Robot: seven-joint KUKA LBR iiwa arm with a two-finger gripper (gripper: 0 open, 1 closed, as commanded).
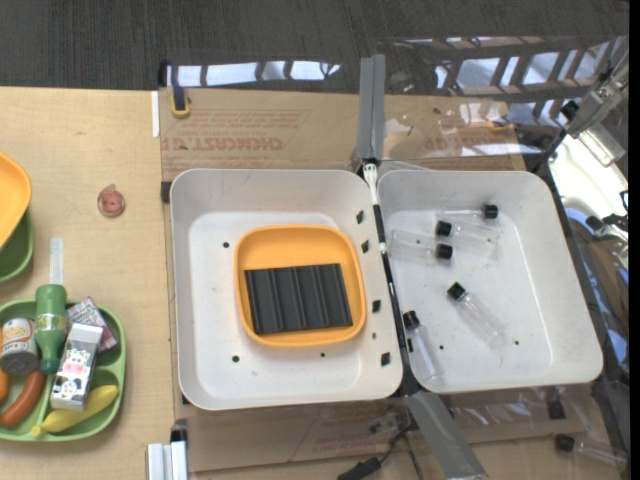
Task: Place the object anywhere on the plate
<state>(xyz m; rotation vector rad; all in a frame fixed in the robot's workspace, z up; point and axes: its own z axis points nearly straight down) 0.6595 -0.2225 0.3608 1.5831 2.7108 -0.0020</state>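
We see the clear vials [470, 306] lying loose in the right bin [560, 268], toward its left wall and back edge — well apart from the yellow plate [298, 245] sitting mid-floor in the left bin [200, 358]. We cannot tell the fingers' state. Our worry: these slim, transparent, round vials may roll or slip from a pinch.

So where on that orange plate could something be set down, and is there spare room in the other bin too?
The orange plate in the left bin carries a dark ribbed block over its middle and front; the bare strip lies behind the block. White floor rings the plate. The right bin is busiest with clear vials at centre and left; its right side and front right corner are bare.
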